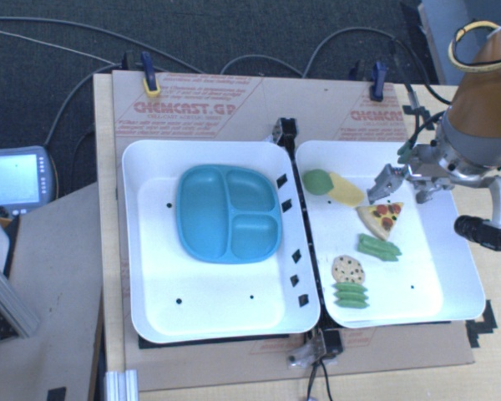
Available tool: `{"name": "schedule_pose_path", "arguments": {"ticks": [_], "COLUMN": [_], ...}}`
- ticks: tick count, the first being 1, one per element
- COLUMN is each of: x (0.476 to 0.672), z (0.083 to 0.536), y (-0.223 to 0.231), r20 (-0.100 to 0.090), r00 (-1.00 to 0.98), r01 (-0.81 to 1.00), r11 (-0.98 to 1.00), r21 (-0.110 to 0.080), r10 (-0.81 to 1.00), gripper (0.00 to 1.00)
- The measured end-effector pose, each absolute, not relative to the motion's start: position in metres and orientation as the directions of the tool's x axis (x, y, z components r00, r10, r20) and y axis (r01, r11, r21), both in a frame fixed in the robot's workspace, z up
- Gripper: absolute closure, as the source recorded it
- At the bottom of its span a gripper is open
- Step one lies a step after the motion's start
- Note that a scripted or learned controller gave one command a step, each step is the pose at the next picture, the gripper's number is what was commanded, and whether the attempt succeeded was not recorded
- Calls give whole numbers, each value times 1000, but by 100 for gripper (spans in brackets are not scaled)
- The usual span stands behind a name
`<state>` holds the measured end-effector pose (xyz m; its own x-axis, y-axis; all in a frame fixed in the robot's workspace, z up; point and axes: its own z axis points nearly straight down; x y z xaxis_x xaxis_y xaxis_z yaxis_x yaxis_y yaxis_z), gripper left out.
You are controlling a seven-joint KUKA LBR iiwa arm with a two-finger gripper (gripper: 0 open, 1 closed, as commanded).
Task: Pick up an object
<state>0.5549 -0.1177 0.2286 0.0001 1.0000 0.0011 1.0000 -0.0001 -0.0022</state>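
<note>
The gripper [390, 185] hangs over the right bin [451, 303]; its fingers are too blurred for me to judge their spread. The pizza slice [381, 219] lies just below it, with its point seemingly aimed toward the bin's near edge.

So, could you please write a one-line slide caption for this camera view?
Gripper above the pizza slice in the right bin; blue divided plate in the left bin.

Dark grey carpet floor [234, 15], grey cables [58, 27] across it, small monitor [15, 176] at left, brown board benchtop [192, 107]
</note>
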Motion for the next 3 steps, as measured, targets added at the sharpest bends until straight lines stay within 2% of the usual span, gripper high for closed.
{"name": "schedule_pose_path", "arguments": {"ticks": [2,3], "x": [555,554], "z": [113,84], "y": [-104,-103], "r20": [3,3], "r00": [0,1], "r01": [1000,1000], "r11": [0,-1], "r21": [-7,-5], "r10": [1000,1000], "gripper": [0,0]}}
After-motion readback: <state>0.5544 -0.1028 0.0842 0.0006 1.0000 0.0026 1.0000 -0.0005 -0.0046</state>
